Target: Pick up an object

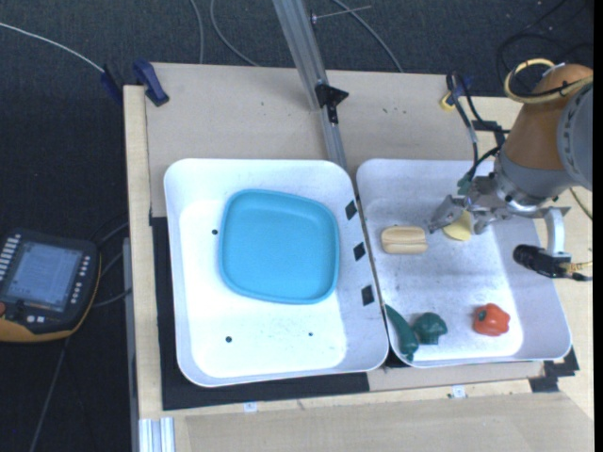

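1. Camera view: the arm [551, 130] reaches in from the right over the right bin [537, 342], its orange band above the wrist.
2. The gripper [462, 222] hangs low in the upper middle of that bin. Its fingers are spread apart on either side of a small pale yellow object [459, 231]; whether they press it cannot be told.
3. A tan bread roll [404, 240] lies just left of the gripper, apart from it.
4. A red pepper-like object [490, 319] sits near the bin's lower right.
5. A green object [431, 327] lies at the lower left, beside a darker green piece [400, 332] against the bin's wall.
6. The left bin [188, 252] holds a blue square plate [280, 246] near its middle.
7. A handheld control pendant [42, 285] rests on the floor at far left.
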Tool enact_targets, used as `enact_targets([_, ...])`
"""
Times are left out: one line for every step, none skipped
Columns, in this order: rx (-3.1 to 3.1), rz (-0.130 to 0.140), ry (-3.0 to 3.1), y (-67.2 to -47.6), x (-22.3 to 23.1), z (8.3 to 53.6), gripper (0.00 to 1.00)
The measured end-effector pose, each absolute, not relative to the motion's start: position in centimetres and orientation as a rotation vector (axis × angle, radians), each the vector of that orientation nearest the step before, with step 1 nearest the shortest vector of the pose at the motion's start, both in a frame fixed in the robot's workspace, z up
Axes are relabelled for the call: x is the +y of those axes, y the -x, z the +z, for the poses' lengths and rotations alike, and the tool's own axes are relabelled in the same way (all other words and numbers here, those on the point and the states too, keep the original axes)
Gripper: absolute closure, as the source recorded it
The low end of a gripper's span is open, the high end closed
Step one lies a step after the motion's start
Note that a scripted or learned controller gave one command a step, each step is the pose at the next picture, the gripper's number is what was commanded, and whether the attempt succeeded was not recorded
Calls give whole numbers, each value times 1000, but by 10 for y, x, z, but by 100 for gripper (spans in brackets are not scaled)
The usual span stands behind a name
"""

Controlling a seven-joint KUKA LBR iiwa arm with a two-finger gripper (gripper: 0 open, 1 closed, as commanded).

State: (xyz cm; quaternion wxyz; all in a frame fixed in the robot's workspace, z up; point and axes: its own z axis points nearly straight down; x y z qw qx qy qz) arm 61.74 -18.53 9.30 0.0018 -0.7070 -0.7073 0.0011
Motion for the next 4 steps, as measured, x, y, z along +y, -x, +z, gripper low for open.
enact_targets([-2224,-2,2222,-619,-186,107,100])
enact_targets([-2226,-5,2225,-617,-184,170,100])
enact_targets([-2226,-5,2225,-627,-189,227,100])
enact_targets([-2224,-4,2224,-628,-189,265,100])
